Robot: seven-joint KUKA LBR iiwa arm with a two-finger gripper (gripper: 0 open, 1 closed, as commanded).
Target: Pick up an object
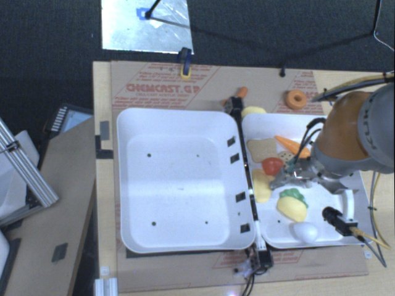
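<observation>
2 bins (pixel 179 184) | board (pixel 163 86) txt "CHEMCAST GP" | claw (pixel 285 179) nr tomato (pixel 272 165)

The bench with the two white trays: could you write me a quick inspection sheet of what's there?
Surface: bench with printed cardboard under two shallow white bins; left bin, right bin.
Job's things: in the right bin, a red tomato, orange carrot, yellow lemon with green top, white egg, tan slice.
Clutter: orange doughnut on the bench behind the right bin.
Tool: tool low over the right bin beside the tomato; nothing seen between its fingers.
Cables: black cable across the floor.
Surroundings: dark floor, shiny sheet.
</observation>
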